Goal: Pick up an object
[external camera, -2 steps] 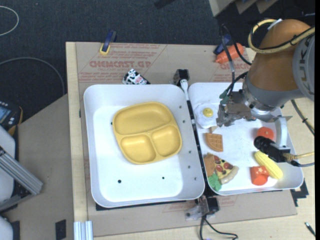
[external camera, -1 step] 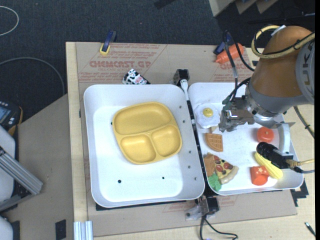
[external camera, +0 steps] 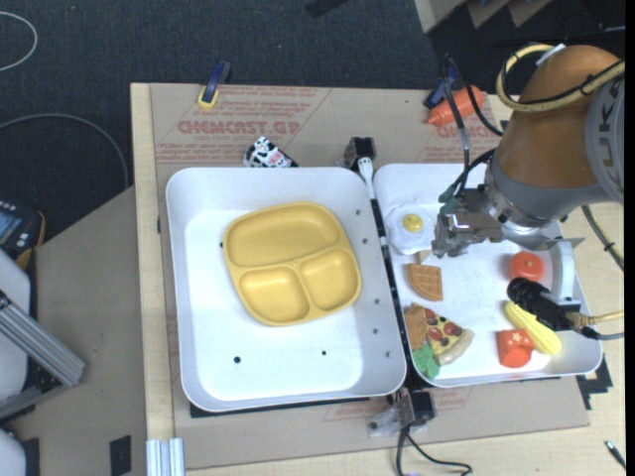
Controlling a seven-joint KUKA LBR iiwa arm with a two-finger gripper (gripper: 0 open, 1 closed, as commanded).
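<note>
Looking at the jaws (external camera: 448,234), I see them low over the right bin (external camera: 397,181), though I cannot tell whether they are apart or together. Just beside them sits a fried egg (external camera: 409,226); a waffle (external camera: 428,282) lies below, near it. Farther on are a pizza slice (external camera: 443,338), a banana (external camera: 533,326) and a tomato (external camera: 527,265). The left bin (external camera: 198,345) holds a yellow divided plate (external camera: 291,263) on the worktop (external camera: 238,122).
</note>
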